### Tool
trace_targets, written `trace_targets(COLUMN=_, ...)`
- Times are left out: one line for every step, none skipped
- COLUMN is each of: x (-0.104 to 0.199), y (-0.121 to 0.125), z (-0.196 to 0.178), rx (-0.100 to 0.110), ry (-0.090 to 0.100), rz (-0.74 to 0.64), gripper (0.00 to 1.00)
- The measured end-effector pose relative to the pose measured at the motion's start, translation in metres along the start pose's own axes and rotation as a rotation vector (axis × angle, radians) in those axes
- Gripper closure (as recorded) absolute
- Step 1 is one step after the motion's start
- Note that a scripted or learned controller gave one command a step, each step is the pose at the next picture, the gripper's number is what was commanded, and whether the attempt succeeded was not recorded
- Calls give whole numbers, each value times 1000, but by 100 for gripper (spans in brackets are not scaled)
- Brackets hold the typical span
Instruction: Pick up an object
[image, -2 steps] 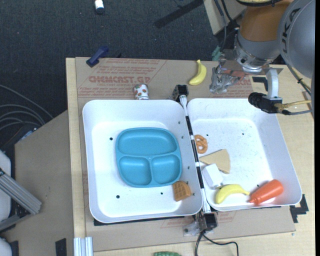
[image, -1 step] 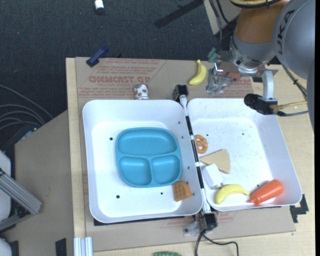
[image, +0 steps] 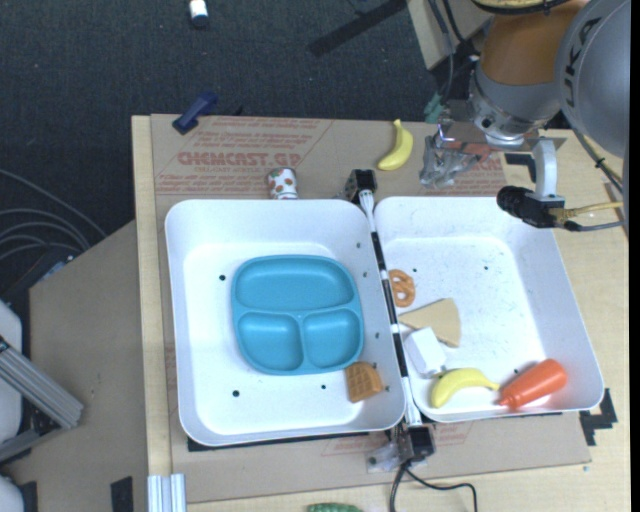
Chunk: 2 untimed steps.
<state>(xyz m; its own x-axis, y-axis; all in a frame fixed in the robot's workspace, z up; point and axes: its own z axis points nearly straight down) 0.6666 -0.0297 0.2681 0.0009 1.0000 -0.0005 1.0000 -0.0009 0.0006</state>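
Camera view places the gripper (image: 447, 160) above the table (image: 250, 150), just beyond the far rim of the right bin (image: 560, 300), next to a loose banana (image: 396, 147) lying on the cardboard. You cannot tell from this angle whether the jaws are apart or together; nothing shows between them.

Candidate objects lie in the right bin, toward its near and left sides: a pretzel (image: 402, 287), a tan wedge (image: 435, 320), a white block (image: 424, 350), a second banana (image: 462, 384) and a carrot (image: 532, 384).

Select a target with free space on two sides. The carrot touches the second banana and sits close to the bin's near wall, so align the jaws across its narrow width. The pretzel lies flat against the dividing wall and likely gives a poor grip. Descend vertically and close only once both fingers straddle the object.
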Motion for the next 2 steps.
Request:
trace_targets(x=-1, y=0, z=1, rx=1, ry=0, rz=0, gripper=100)
trace_targets(x=11, y=0, z=6, rx=3, ry=1, rz=-2, gripper=100)
